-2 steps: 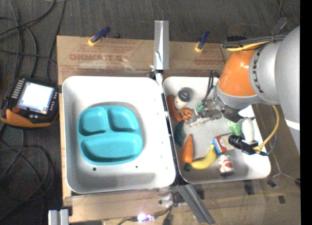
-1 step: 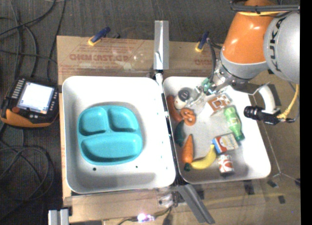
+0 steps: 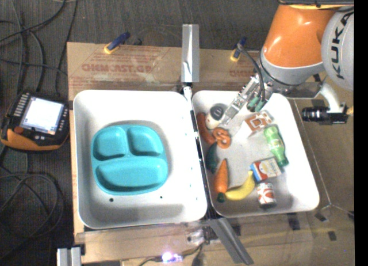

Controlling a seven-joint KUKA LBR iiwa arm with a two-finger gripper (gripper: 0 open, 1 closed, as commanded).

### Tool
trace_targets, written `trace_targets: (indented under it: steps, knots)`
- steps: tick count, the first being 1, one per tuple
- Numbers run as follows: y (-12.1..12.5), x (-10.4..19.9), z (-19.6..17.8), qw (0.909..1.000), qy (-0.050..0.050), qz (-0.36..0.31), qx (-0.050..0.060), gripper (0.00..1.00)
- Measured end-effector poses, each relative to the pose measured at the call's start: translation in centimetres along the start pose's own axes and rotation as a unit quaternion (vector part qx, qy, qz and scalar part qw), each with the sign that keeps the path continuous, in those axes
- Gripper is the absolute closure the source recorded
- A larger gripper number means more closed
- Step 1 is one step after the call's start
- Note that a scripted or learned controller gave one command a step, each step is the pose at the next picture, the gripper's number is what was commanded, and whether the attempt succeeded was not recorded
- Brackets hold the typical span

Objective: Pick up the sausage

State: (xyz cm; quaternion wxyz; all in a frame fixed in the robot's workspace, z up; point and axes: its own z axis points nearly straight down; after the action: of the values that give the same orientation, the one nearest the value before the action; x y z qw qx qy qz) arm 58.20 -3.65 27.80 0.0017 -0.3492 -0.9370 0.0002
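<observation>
1. Camera view looks down on two shallow white bins side by side on a brown cardboard-covered bench; the left white bin [image 3: 80,161] holds a turquoise plastic divided plate [image 3: 130,159] lying flat in its middle.
2. Reaching in from the far right, the grey arm with its orange band [image 3: 299,26] slants down over the right white bin [image 3: 305,167].
3. Its slim metal two-finger gripper [image 3: 225,118] hangs low in the far-left part of that bin, tip just beside a small grey and white round toy [image 3: 215,112].
4. Whether the fingers are parted or closed I cannot tell from here.
5. A reddish-brown toy sausage [image 3: 203,128] lies along the left wall of the right bin, just left of the gripper tip, with an orange pretzel-shaped toy [image 3: 222,137] touching its right side.
6. Nearer lie an orange plastic carrot [image 3: 221,176] and a yellow toy banana [image 3: 242,189].
7. To the right sit a green toy bottle [image 3: 276,143], a small blue and white carton [image 3: 266,170] and a little red can [image 3: 266,194].
</observation>
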Motion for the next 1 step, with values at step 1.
trace_targets:
  steps: [1]
  knots:
    - [-2.09,2.67,-7.24,0.9972,-0.003,-0.075,-0.001,1.0]
